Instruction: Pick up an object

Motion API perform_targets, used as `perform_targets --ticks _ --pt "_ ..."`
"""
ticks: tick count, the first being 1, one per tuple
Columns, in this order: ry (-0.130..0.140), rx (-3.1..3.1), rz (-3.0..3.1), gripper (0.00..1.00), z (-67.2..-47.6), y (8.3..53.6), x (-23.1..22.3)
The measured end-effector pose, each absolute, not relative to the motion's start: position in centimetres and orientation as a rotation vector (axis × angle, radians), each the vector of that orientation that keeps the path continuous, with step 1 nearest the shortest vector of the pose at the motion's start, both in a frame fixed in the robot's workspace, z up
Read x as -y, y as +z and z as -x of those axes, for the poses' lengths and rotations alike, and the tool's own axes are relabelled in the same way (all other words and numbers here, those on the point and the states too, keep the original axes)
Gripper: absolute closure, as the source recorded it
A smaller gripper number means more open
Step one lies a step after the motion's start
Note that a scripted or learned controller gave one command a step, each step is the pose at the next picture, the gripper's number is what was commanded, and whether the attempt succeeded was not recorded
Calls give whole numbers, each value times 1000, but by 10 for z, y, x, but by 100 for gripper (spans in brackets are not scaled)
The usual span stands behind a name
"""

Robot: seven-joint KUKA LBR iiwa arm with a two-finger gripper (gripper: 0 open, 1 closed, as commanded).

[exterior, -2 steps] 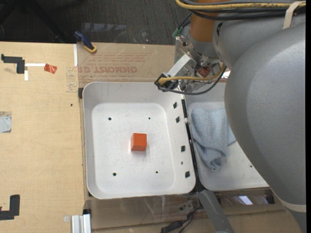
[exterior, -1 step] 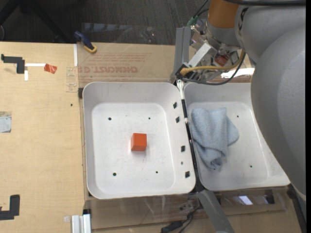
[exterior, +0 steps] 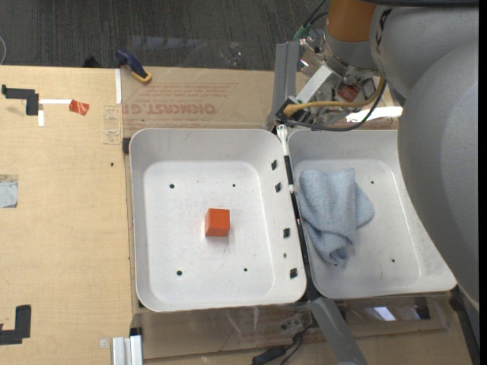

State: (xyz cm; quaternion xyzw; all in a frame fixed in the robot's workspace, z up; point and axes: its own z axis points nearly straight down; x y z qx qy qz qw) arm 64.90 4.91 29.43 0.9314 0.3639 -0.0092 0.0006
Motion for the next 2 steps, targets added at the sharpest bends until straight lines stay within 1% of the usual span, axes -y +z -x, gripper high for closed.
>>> perform_targets --ticks 1,2 --pt "-11 -817 -3032 100 -621 387 -68" --pt "-12 -980 -2983 100 -602 439 -27"
